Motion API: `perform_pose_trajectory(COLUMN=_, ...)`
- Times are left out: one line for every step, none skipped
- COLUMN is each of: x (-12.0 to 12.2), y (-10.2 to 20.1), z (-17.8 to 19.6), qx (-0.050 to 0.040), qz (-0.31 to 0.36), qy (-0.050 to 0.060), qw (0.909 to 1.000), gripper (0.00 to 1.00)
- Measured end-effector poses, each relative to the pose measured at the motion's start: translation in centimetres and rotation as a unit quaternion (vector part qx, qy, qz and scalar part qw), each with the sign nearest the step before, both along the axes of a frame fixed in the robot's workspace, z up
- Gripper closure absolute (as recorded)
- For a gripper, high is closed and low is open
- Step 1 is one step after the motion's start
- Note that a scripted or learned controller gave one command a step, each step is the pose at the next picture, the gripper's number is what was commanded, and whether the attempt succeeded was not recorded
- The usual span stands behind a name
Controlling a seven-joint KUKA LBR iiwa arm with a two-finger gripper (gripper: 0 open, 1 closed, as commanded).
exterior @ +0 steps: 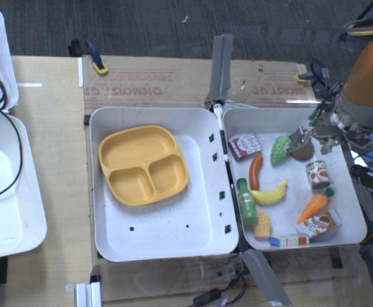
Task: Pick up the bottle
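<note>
I cannot tell the gripper [299, 144] opening. It hovers at right, far from the green bottle [245, 201] at lower centre – crowded against banana [269, 193], I risk grabbing wrongly.

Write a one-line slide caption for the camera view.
Gripper hovers over the right bin, far from the green bottle beside the banana; yellow divided tray in the left bin.
</note>
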State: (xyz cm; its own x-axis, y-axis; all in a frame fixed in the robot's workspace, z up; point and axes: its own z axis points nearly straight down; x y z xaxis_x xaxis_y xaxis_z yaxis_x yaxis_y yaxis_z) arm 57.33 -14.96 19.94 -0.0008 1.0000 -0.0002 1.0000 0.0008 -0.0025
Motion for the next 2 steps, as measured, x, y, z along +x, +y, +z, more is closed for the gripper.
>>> perform_pose_trajectory(x=5.6, y=-4.0, z=-0.4, qx=-0.0010, qz=0.050, qy=-0.001, qw=0.9988, gripper=0.00)
perform_pose_trajectory(x=5.2, y=-1.7, z=-10.4, qx=-0.0014, qz=0.106, qy=-0.005, qw=0.9944, gripper=0.00)
